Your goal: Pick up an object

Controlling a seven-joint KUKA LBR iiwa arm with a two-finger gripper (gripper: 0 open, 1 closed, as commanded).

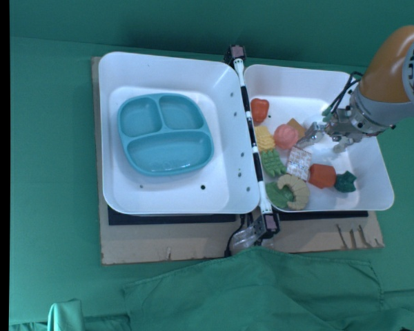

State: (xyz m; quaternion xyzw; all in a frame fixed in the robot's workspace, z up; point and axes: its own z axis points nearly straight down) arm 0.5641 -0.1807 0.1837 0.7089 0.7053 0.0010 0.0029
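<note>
Green cloth (262,288) lies crumpled along the near edge of the bench, in front of 2 white bins: the left bin (124,185) bears a blue 3-compartment plate (165,133), the right bin (372,185) a heap of toy foods. By my reading the arm is in its approach: the gripper (316,135) hangs low just beside a pink round toy (286,136) and above a speckled block (299,163), and whether it is released or clenched I cannot tell, with nothing visibly held. Next it needs to settle squarely over 1 piece and close; cardboard (159,247) underlies the bins on a green surface.

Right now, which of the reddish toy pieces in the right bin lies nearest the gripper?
The pink round piece, just left of the gripper. The red piece sits by the divider, and the orange-red one lies lower.
</note>
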